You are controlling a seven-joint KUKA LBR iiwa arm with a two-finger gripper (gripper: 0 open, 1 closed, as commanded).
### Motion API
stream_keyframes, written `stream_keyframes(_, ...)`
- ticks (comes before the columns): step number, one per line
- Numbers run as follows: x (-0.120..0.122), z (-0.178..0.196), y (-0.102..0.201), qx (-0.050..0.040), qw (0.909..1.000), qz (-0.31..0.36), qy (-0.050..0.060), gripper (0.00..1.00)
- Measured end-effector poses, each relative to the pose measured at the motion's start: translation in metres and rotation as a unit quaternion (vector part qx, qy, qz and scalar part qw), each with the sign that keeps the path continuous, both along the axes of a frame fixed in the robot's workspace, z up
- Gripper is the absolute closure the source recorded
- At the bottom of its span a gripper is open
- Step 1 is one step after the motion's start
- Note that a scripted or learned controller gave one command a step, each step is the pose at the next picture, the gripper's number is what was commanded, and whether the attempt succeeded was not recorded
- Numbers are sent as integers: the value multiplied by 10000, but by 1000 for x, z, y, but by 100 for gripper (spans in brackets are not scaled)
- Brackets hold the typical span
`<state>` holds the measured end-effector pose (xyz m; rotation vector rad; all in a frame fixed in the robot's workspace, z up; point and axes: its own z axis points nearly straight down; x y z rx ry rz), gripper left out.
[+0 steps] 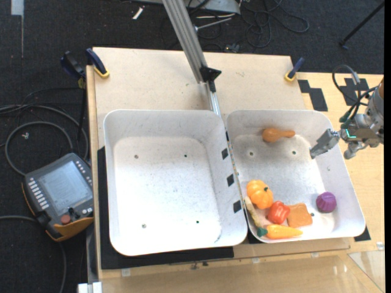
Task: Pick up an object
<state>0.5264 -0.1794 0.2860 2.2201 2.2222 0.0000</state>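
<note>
Gripper [338, 144] fingers apart (holding nothing) over right bin [342, 163]; six toys inside.

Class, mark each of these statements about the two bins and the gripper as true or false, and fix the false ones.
1. The purple object lies in the right bin. True.
2. The orange pumpkin-shaped toy sits in the left bin. False: it is in the right bin.
3. The gripper is over the right bin's right edge. True.
4. The drumstick-shaped object touches the carrot. False: they lie apart, at opposite ends of the bin.
</note>
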Motion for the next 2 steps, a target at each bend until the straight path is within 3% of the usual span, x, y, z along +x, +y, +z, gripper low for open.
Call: stream_keyframes(2, -13, -97, 9, 7, 10000, -9, 27, 0)
